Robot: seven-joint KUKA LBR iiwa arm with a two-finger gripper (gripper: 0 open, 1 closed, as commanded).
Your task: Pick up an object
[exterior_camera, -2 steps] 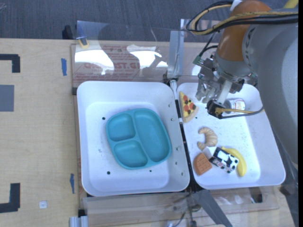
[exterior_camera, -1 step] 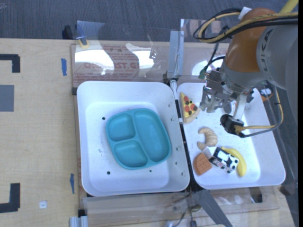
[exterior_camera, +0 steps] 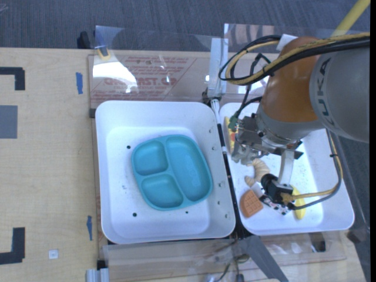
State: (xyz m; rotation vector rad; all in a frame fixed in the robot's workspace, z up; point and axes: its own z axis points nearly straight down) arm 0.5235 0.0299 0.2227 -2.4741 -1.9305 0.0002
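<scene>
- The bench [exterior_camera: 41, 157] is pale wood and carries two shallow white bins side by side.
- The left bin [exterior_camera: 111, 128] holds one thing, a blue plate [exterior_camera: 170, 170] with three compartments.
- The plate lies flat at the middle of that bin's floor, turned at a slant to the walls and clear of all four.
- The arm [exterior_camera: 335, 81], grey with an orange band [exterior_camera: 291, 81], comes in from the right and hangs over the far half of the right bin [exterior_camera: 338, 219].
- The gripper [exterior_camera: 245, 150] is low inside the right bin, close to its left wall and about halfway along it.
- Whether the gripper is open or closed cannot be told, since the wrist and cables cover it.
- A tan piece [exterior_camera: 258, 171] lies just beside the gripper, on the side toward the bin's near edge; whether they touch cannot be told.
- A brown waffle piece [exterior_camera: 251, 203] lies flat near the right bin's near-left corner, a little nearer the edge than the tan piece.
- A yellow piece [exterior_camera: 299, 210] lies by the right bin's near edge, about midway along it and apart from the waffle piece; its kind is unclear.
- A cardboard sheet [exterior_camera: 141, 78] with red print lies on the bench just beyond the left bin's far edge.
</scene>
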